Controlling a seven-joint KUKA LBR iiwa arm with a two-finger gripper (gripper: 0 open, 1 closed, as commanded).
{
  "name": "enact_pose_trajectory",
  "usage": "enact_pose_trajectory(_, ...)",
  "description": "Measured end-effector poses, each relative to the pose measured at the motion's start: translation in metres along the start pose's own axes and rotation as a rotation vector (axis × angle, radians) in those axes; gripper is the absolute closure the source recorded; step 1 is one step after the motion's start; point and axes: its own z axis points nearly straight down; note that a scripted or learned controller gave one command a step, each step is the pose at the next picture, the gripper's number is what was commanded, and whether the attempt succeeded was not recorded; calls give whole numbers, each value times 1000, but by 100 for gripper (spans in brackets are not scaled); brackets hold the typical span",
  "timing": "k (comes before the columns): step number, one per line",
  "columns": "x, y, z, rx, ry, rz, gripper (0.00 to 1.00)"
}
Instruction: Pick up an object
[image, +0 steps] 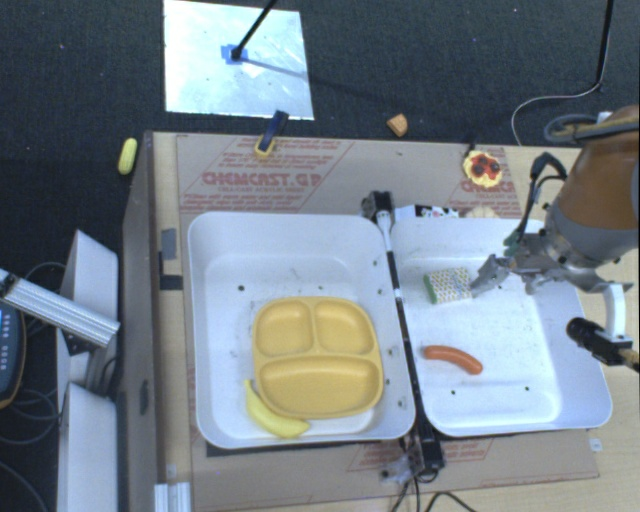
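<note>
A bench seen from above at a slant holds two shallow white bins side by side on a sheet of brown cardboard printed with red lettering.

The left bin (215, 250) holds a yellow divided plate (318, 356) with three compartments, set towards the bin's near right part. A banana (270, 414) lies just beside the plate's near left edge, touching or nearly touching it.

A dark divider runs between the two bins.

The right bin (560, 405) holds two things. A small rectangular sponge (447, 285), green along its left edge and pale and speckled on top, lies near the bin's far left part. Nearer the camera, well apart from the sponge, an orange-red sausage (453, 358) lies on the bin floor, its long side roughly left to right.

The grey arm with its orange band reaches in from the right over the right bin. Its gripper (488, 274) points left, just beside the sponge's right edge. How far apart it stands cannot be told from this angle, and nothing is seen within its grasp.

Beyond the bins, a small round toy pizza (483, 167) rests on the cardboard.
</note>
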Motion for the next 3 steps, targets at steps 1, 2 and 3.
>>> enact_pose_trajectory(1, 26, -23, 99, 3, 1, 3, 0)
enact_pose_trajectory(2, 48, -72, 107, 1, 1, 3, 0)
enact_pose_trajectory(3, 48, -71, 97, -2, 1, 2, 100)
